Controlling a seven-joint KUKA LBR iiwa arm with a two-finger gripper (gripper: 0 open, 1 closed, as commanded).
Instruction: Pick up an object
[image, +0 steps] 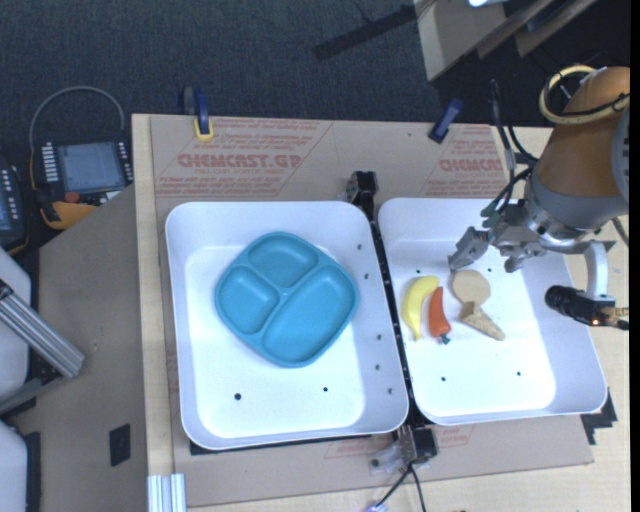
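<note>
In the right bin (500, 395) lie a yellow banana (418, 305), a small orange-red carrot (438, 315), and a tan bread-like piece (474, 302) with a wedge tip at its lower right. My gripper (492, 254) hangs over the bin's upper part, just above and slightly right of the tan piece. Its two grey fingers are spread apart with nothing between them. The arm's orange band sits above at the right edge.
The left bin (200, 400) holds a blue divided plate (287, 297). A black clip (362, 186) sits between the bins at the back. A dark sensor head (575, 302) hangs over the right bin's right side. Bare floor shows in the right bin's front half.
</note>
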